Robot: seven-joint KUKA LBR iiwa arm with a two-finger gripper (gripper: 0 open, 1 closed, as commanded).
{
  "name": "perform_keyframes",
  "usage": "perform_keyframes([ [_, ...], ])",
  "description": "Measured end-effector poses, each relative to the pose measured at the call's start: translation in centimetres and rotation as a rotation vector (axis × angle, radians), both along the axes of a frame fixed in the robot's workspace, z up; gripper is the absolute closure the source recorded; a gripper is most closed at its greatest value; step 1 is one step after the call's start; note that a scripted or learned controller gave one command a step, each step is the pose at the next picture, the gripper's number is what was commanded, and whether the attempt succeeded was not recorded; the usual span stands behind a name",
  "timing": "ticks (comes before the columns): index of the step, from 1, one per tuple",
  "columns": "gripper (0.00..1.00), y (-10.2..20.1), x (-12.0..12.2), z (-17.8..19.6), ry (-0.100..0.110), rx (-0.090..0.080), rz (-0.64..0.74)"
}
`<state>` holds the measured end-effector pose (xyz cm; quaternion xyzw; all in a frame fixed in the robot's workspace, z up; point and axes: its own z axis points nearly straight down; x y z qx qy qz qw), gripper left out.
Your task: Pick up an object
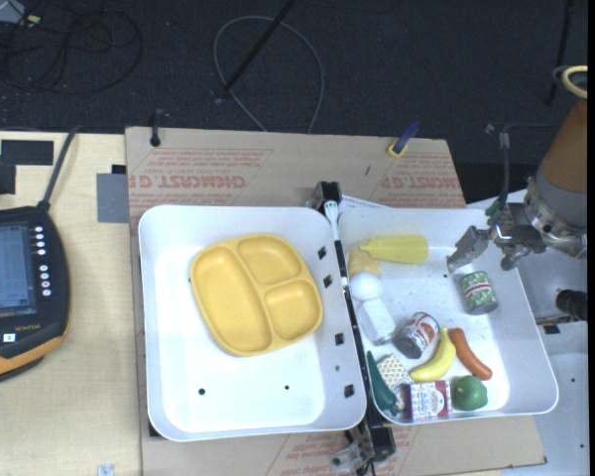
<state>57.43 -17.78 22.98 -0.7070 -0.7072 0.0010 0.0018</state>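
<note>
Two bins; gripper (488,242) above right bin's (535,340) can (477,291) (upright).

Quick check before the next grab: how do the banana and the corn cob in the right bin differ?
The banana is curved; the corn cob is straight. The banana lies near the bin's front, wedged among a carrot and a can; the corn cob lies at the back with fewer neighbours. The corn cob looks longer and thicker. Both are yellow.

Even overhead light, slightly soft focus
</note>
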Motion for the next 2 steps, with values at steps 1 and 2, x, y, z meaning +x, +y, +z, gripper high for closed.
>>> perform_keyframes([
  [1,0.00,-3.6,-1.6,-4.3,0.002,0.000,0.000],
  [2,0.00,-3.7,0.0,-11.5,-0.004,-0.001,-0.003],
])
